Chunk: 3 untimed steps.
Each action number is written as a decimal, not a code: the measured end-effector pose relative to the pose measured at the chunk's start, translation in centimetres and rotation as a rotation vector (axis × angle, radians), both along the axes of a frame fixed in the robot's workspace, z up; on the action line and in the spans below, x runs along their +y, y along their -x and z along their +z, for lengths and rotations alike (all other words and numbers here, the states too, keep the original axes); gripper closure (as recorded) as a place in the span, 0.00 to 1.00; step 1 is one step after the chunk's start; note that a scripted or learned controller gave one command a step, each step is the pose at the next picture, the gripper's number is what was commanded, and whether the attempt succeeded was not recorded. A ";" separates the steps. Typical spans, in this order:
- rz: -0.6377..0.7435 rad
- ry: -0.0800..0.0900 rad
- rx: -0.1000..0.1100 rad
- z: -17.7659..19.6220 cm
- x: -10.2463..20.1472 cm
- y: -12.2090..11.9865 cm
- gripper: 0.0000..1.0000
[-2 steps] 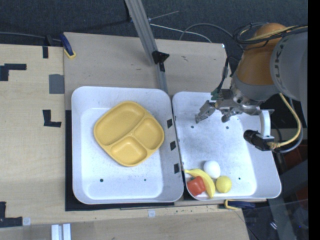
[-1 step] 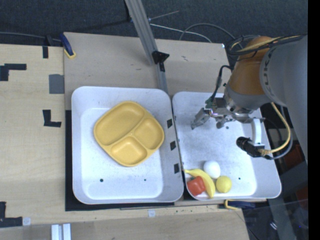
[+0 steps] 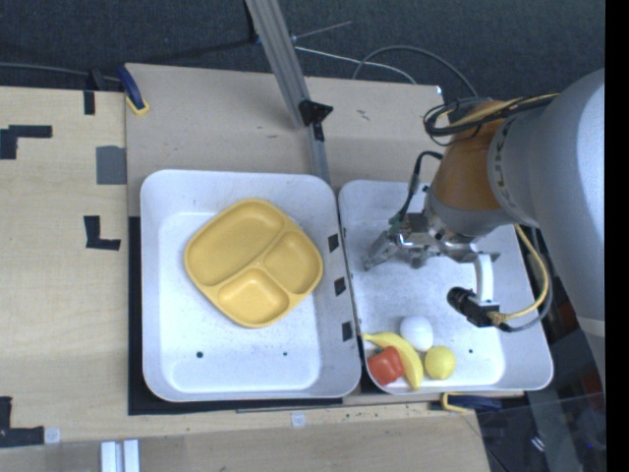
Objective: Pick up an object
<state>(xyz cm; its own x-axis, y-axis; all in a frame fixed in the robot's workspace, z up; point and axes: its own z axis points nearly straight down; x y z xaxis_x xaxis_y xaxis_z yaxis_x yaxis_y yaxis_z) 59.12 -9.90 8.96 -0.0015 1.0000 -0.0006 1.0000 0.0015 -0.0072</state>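
Two white bins sit side by side. The left bin [image 3: 167, 362] holds a yellow plate [image 3: 254, 262] with three parts. The right bin [image 3: 521, 357] has small toys in its near corner: a white ball [image 3: 417, 332], a banana [image 3: 401, 350], a red fruit [image 3: 386, 365] and a yellow fruit [image 3: 439, 362]. The gripper [image 3: 393, 252] hangs over the far part of the right bin, apart from the toys. I think its fingers are spread with nothing between them, but it is hard to see. The reach is just starting. Next it must move nearer, go down over one toy and close.

Grey arm [image 3: 550, 155] reaching from right, claw [image 3: 385, 252] lowered, angled left.
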 end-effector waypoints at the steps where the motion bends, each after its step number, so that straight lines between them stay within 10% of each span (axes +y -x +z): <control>1: 0.002 -0.001 -0.004 1.3 0.1 -0.1 1.00; 3: -0.001 0.000 -0.011 11.5 -1.4 0.7 1.00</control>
